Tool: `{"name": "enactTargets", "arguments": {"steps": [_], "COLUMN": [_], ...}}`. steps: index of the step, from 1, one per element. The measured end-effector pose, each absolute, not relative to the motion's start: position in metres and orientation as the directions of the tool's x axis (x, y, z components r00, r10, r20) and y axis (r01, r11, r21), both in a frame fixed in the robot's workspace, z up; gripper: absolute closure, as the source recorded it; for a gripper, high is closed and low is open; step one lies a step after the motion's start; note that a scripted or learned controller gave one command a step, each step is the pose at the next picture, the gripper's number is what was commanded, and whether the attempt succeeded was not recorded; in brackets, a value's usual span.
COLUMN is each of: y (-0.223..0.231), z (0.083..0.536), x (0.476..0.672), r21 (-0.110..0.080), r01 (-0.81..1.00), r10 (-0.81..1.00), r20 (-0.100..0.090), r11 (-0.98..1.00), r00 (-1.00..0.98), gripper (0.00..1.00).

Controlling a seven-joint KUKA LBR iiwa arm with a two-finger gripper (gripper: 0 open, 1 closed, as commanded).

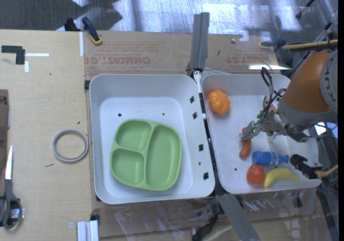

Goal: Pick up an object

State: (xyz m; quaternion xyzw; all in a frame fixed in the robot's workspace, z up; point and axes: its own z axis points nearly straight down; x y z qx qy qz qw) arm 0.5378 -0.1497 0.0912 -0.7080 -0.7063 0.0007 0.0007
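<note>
Nearest, banana (280,176) and tomato (256,174) crowd the carrot (245,150), so the gripper (248,133), grip state unreadable, should descend squarely.

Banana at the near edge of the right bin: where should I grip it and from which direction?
Grip the banana at mid-body, across its narrow width, coming straight down. It lies flat and curved, with the red fruit touching its left end, the blue bottle just above and the bin wall close below, so a side approach looks blocked.
</note>
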Motion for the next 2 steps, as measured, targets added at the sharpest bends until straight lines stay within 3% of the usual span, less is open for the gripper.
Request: {"name": "enactTargets", "arguments": {"steps": [1, 2], "y": [-0.150, -0.088], "z": [0.100, 0.191], "x": [0.538, 0.553], "r21": [-0.003, -0.001], "r01": [1.000, 1.000], "r10": [1.000, 1.000], "r20": [0.000, -0.001], "r11": [-0.006, 0.001], "r00": [0.006, -0.001], "gripper": [1.00, 1.00]}}
